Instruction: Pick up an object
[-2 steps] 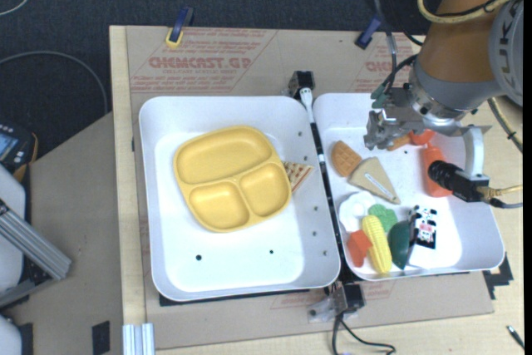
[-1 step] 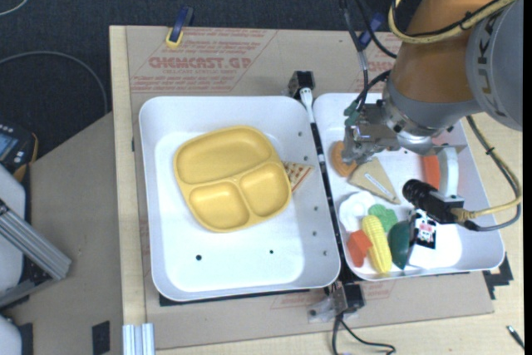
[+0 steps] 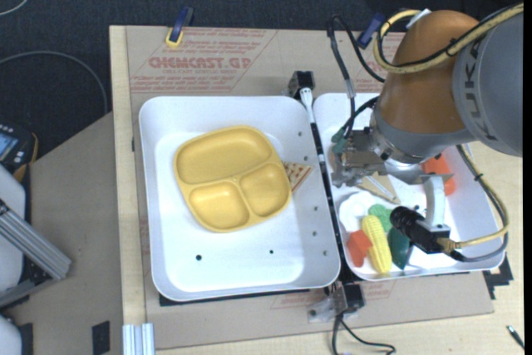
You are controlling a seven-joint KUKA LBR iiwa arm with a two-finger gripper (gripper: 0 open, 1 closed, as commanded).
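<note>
My gripper point(image 3: 356, 165) hangs low over the left part of the right bin point(image 3: 474, 220), under the orange wrist band point(image 3: 424, 79). Just in front of it lie several toy foods: a yellow corn cob point(image 3: 378, 243), a small red piece point(image 3: 358, 244), a dark green piece point(image 3: 399, 248) and a light green piece point(image 3: 381, 212). An orange piece point(image 3: 439, 167) peeks out from behind the wrist on the right. Nothing shows between the gripper's tips, and the arm hides whatever lies beneath it.
The left bin point(image 3: 166, 245) holds a yellow divided plate point(image 3: 231, 176) with a small tan waffle-like piece point(image 3: 297, 173) at its right edge. A black clamp point(image 3: 301, 83) sits where the bins meet at the back. Cables point(image 3: 478, 239) loop across the right bin's front.
</note>
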